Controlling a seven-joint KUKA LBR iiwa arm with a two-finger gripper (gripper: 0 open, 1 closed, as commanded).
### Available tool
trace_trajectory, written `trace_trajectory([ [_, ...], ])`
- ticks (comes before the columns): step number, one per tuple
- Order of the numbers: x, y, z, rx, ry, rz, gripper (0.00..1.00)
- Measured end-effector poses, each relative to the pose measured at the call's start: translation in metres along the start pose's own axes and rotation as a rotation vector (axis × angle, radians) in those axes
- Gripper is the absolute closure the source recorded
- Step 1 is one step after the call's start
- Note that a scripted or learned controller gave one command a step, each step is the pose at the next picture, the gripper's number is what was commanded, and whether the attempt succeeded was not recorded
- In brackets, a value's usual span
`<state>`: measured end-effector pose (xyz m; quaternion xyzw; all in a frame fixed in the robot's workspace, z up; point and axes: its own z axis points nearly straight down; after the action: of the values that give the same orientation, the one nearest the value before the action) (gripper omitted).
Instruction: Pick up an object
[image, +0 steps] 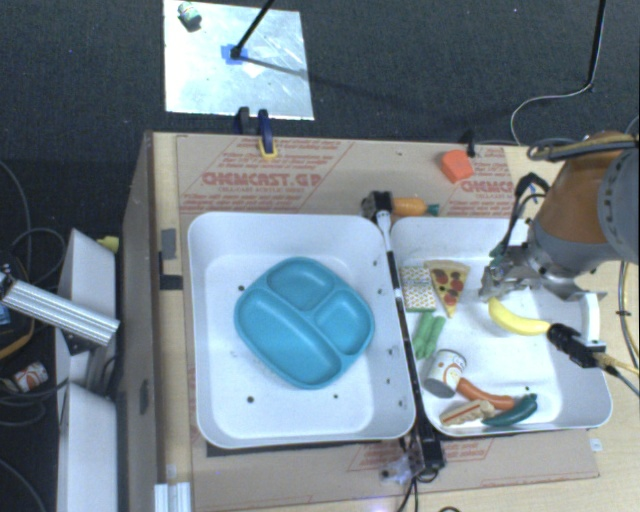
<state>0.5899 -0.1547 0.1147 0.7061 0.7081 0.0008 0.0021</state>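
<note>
1. Two white bins sit side by side; the likeliest thing to pick, judging by closeness, is the banana (518, 319), which lies in the right bin (585, 405) toward its right side, just near of the gripper (497, 280).
2. It looks like a toy banana: probably light, stiff and smooth, so it may slip or roll out of a pinch.
3. Its curved middle seems the best place to grip, across the narrow width; the tapered ends would likely squirt free.
4. Whether the gripper is spread or pressed together I cannot tell; it hangs low over the right bin, and nothing shows pinched in it.
5. That bin also holds a pizza slice (448, 281) at the far left, a green pod (428, 333) near of it, and a small cup (443, 372) and a hot dog (470, 409) at the near edge.
6. Inside the left bin (215, 300) rests one blue divided plate (303, 322), its compartments bare.
</note>
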Motion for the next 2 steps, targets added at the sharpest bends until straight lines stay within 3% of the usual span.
trace_trajectory([
  [1, -0.03, 0.004, 0.03, 0.003, 0.0, 0.002, 0.0],
  [2, -0.051, 0.068, -0.01, -0.002, 0.0, -0.002, 0.0],
])
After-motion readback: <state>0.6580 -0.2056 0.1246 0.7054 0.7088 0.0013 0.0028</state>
